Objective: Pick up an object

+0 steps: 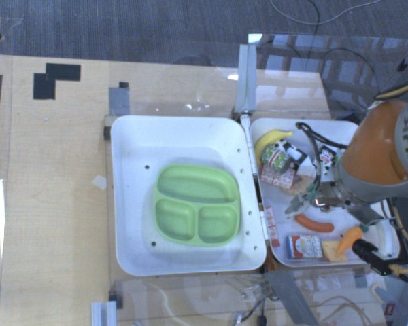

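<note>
- Sausage (314, 223), a small red toy one, lies flat on the floor of the right bin (280, 251), in its near half, and looks like the likeliest pick.
- It sits just near of the gripper (311, 200), apart from the carton (304, 246) nearer still and the carrot (349, 238) to its right.
- My guess is that it is light, stiff plastic with a smooth, rounded skin, so it could roll or squirt out of a loose pinch.
- Best hold would be across its middle, fingers on the two long sides; its ends taper and would slip.
- Far part of the same bin holds a banana (270, 140) and a red-and-green box (279, 167), crowded together and harder to reach cleanly.
- Left bin (129, 182) holds a green tray (196, 204) with three compartments, flat and wide, a poor fit for two fingers.
- Arm reaches in from the right, its orange band (377, 151) bulking over the right bin's right side, wrist angled down and leftward toward the bin's middle.
- Gripper hangs low over the bin floor between the box and the sausage.
- Jaws are a blur of metal against the clutter, so whether they stand apart or together I cannot tell; nothing is seen between them.
</note>
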Tool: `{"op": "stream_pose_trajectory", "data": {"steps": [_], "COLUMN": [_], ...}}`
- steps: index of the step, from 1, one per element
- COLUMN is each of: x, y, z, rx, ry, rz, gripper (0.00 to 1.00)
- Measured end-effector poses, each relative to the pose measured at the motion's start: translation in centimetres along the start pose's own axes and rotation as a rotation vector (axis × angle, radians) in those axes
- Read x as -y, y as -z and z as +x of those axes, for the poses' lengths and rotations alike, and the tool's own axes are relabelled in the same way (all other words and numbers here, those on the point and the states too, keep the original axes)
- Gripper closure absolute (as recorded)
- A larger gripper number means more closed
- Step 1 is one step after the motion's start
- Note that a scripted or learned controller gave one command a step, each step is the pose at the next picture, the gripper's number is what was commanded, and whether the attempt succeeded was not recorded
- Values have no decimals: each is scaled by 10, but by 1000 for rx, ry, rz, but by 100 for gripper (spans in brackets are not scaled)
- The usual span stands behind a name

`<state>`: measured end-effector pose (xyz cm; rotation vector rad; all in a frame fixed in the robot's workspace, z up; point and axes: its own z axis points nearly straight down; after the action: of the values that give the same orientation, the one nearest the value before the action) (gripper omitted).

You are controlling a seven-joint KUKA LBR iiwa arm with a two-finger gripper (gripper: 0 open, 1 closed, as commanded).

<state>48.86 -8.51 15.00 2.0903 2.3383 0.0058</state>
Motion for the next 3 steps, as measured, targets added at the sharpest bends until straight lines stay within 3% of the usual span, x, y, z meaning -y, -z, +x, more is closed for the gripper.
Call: {"op": "stream_pose_trajectory", "data": {"steps": [1,2,3], "x": [0,-4,-5], "y": [-61,-48,95], "z": [-18,-18,40], "rx": [0,3,0], "ry": [40,42,57], "rz": [-6,-16,-1], "gripper": [0,100,100]}}
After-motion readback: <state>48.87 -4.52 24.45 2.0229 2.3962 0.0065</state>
